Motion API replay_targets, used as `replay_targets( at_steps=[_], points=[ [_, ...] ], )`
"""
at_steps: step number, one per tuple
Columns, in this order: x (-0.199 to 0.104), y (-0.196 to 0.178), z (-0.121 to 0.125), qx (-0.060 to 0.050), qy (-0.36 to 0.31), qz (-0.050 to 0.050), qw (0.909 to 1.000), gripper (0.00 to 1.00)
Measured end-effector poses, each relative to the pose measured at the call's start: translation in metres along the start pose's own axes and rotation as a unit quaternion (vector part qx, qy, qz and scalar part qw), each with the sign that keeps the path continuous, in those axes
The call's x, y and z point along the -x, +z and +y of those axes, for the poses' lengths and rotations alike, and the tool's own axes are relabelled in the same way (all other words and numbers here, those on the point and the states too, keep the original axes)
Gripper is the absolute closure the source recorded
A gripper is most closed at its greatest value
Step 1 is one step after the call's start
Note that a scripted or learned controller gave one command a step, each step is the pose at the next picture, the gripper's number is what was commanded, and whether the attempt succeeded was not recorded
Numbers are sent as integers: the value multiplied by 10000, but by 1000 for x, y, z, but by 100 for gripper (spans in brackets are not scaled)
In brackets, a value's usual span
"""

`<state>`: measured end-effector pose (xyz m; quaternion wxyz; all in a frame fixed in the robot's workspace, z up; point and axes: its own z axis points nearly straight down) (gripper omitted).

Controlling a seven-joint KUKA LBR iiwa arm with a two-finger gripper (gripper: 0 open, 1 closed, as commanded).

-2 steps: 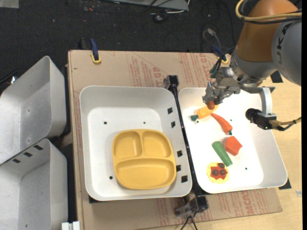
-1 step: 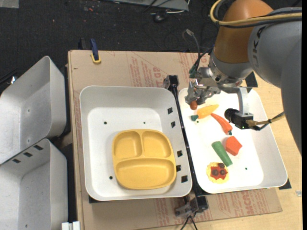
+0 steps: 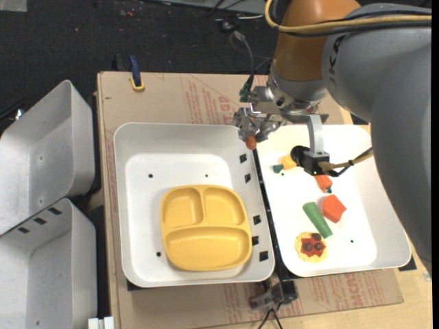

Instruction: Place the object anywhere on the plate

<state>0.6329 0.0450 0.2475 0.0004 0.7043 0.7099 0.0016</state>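
Note:
The yellow divided plate (image 3: 204,226) lies in the left bin (image 3: 137,184), toward its front. My gripper (image 3: 252,134) hangs over the rim between the two bins, near their far end, behind and to the right of the plate. A small orange-brown object (image 3: 252,142) shows pinched at its fingertips, held above the rim. The grey arm with its orange band comes in from the upper right.
The right bin (image 3: 370,245) holds an orange block (image 3: 334,208), a green stick (image 3: 317,219), a small pizza-like piece (image 3: 311,246), an orange carrot-like piece (image 3: 323,181) and a yellow bit (image 3: 289,162). A black part with cable (image 3: 306,157) hangs from the wrist over that bin.

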Motion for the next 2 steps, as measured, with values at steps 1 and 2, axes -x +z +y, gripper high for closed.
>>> replay_targets(
  at_steps=[1,2],
  points=[
    [-45,15,11,-7,6,-6,10000,100],
    [-43,15,11,-11,25,-11,10000,0]
  ],
)
